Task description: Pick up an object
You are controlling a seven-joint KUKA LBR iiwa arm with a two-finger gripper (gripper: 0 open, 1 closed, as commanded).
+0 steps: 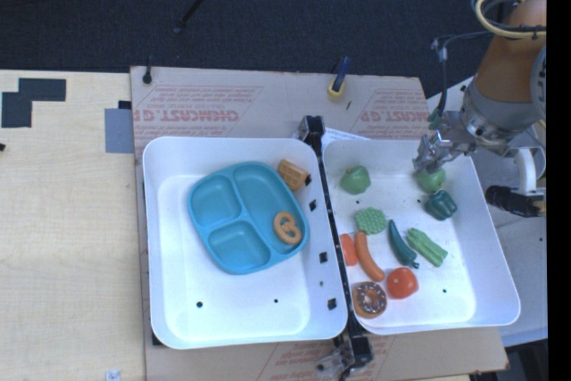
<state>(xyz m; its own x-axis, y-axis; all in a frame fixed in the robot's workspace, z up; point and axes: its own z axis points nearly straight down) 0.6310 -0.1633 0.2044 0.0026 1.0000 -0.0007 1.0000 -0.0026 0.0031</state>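
Observation:
My gripper [432,158] hangs over the upper right of the right bin [502,285], reaching in from the right. A small light green round piece [431,180] sits right at its tip, touching or just under it. A dark green pepper [441,206] lies just below that. Further left in the same bin are a green apple [355,180], a green broccoli piece [370,219], an orange carrot [368,256], a dark green cucumber [401,244], a light green pod [427,246], a red tomato [402,283] and a donut [369,299].
The left bin [153,245] holds a blue divided plate [234,210] with a pretzel [287,227] in one compartment. A brown bread piece [293,174] lies at the plate's upper right edge. The bins' shared wall [328,227] runs between them.

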